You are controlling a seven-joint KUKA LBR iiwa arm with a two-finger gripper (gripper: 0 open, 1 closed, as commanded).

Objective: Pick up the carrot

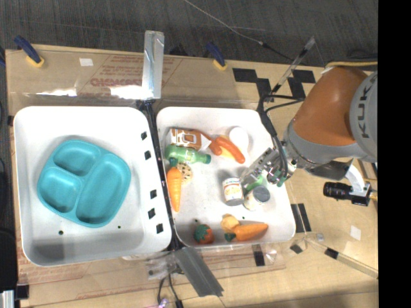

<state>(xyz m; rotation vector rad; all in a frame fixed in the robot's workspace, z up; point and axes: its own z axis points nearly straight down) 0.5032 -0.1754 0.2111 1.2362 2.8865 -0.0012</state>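
An orange carrot (174,188) lies lengthwise by the left wall of the right bin (212,115), its thick end just under a green bottle (186,154). A second carrot-like orange piece (252,230) lies near that bin's front edge. My gripper (258,173) hangs over the bin's right side, well to the right of the left carrot and above the front one. It is open, with nothing between its fingers. A small can (232,190) and a white-lidded jar (259,196) sit just below its fingertips.
The right bin also holds a brown box (185,138), an orange-red pepper (228,147), a white round item (238,136), a yellow piece (229,222) and a red fruit (203,234). A teal divided plate (83,181) lies in the left bin (26,236).
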